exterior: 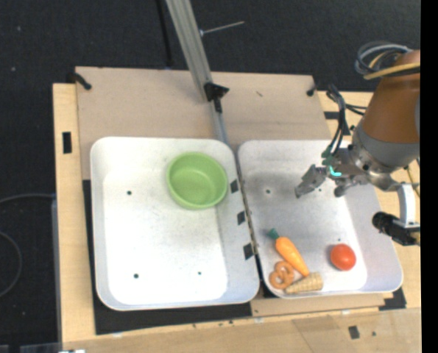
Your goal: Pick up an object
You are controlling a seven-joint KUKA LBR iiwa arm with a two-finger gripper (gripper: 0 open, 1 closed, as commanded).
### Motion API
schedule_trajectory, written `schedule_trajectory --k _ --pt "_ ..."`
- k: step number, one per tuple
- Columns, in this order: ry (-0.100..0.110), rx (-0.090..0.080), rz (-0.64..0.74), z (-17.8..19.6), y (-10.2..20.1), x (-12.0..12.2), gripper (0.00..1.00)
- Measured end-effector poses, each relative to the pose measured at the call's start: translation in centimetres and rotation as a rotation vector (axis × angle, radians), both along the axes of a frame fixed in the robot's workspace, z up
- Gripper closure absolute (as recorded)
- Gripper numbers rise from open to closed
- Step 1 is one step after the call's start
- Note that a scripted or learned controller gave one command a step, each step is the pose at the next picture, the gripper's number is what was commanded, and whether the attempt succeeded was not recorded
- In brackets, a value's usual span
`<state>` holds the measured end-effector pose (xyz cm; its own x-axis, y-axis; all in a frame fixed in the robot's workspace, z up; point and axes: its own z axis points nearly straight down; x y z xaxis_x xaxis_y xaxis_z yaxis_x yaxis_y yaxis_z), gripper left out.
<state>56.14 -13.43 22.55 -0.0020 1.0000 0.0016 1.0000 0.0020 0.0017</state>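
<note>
The right bin (pixel 277 160) holds an orange carrot (pixel 290 253) with a green top, a red tomato (pixel 342 257), a brown pretzel (pixel 282 274) and a pale corn-like piece (pixel 305 284), all near its front edge. A green bowl (pixel 197 181) sits in the left bin (pixel 130 271), toward its back right. My gripper (pixel 325 187) hangs over the back half of the right bin, above and behind the tomato. Its fingers are spread open and nothing is between them.
A slanted metal pole (pixel 193 43) runs from the top of the view down to the gap between the bins. The arm's orange band (pixel 391 109) stands over the right bin's right edge. Tan board (pixel 152 101) lies behind the bins.
</note>
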Motion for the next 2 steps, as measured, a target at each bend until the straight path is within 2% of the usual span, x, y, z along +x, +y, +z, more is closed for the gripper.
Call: schedule_trajectory --k 2 --pt "0.005 -0.004 -0.004 -8.2 -0.5 0.3 0.0"
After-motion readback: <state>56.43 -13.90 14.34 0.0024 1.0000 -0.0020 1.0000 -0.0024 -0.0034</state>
